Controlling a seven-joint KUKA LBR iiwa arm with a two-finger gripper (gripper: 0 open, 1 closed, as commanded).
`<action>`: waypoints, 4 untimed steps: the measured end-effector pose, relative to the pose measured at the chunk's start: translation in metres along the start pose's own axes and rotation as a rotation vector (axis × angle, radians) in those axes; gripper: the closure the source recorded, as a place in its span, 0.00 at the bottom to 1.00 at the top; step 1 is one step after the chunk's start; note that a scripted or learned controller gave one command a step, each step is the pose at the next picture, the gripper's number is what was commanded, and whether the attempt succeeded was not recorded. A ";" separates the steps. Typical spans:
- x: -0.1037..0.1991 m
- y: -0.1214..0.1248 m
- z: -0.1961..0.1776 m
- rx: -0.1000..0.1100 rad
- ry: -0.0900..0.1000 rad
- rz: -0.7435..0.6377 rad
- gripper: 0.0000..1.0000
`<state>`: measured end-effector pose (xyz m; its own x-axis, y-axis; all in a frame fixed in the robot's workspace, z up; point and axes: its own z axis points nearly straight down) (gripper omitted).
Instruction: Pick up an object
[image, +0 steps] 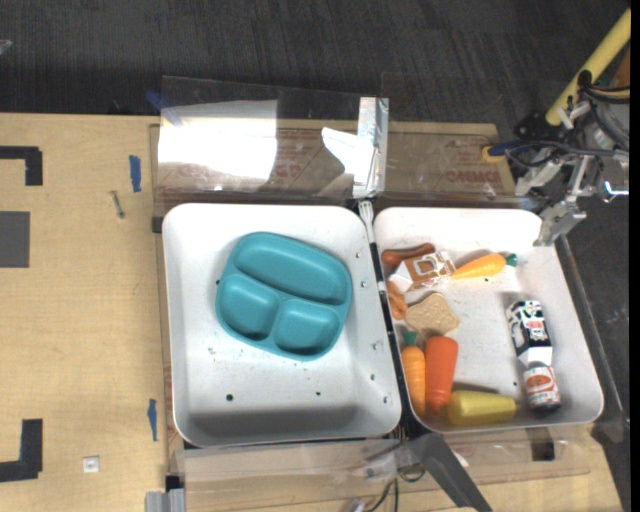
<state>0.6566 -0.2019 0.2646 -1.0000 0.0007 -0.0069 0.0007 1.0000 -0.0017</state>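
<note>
The gripper (560, 215) hangs over the back right corner of the right bin (585, 400). I cannot tell how it is set; nothing shows in its grip. Just left of it and a bit nearer lies an orange carrot (480, 266). Nearer still, almost straight below, is a black and white bottle (528, 327), with a small can (541, 385) touching its end. Farther left sit a bigger carrot (441, 366) and a yellow piece (482, 406). Well to the left, a blue tray (284, 293) fills the left bin (200, 400).
</note>
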 end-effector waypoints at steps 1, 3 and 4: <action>0.022 -0.019 0.137 0.001 -0.006 -0.208 0.00; 0.095 -0.021 0.176 0.000 -0.001 0.152 0.00; 0.154 -0.021 0.175 0.000 -0.002 0.368 0.00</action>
<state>0.5041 -0.2233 0.0884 -0.9329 0.3600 -0.0086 0.3600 0.9330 0.0010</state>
